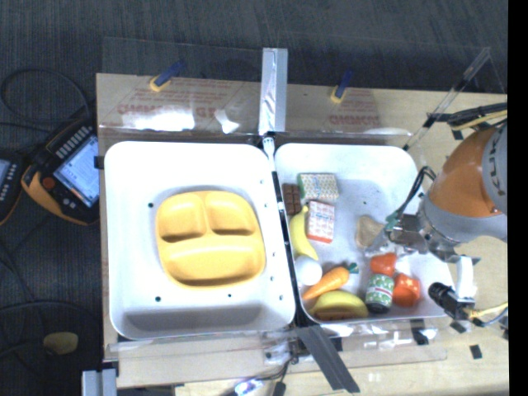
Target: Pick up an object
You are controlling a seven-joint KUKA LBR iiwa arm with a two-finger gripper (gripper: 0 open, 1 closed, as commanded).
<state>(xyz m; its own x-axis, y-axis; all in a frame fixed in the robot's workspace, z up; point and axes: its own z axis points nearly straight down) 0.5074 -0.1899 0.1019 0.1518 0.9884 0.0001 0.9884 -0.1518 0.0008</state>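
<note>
At the far left, off the bench, we see a handheld control pendant lying on the dark floor with its cables. On the bench, the left white bin holds a yellow compartment tray, lying flat near the bin's middle.

The right white bin carries the clutter. Along its left wall lie a brown chocolate bar and a banana, with a white egg just below it. Beside these sit two small printed boxes, one checkered and one red and white. Lower down, a carrot rests above a second yellow fruit. Further right stand a small green-labelled can, a red tomato-like piece and a red pepper-like piece, all close together. A tan object lies near the bin's middle.

The arm enters from the right, its orange band above the bin's right edge and the wrist bent down toward the bin. The gripper sits low, just beside the tan object and above the red pieces. We cannot tell how its tips are set, nor whether it holds anything.
</note>
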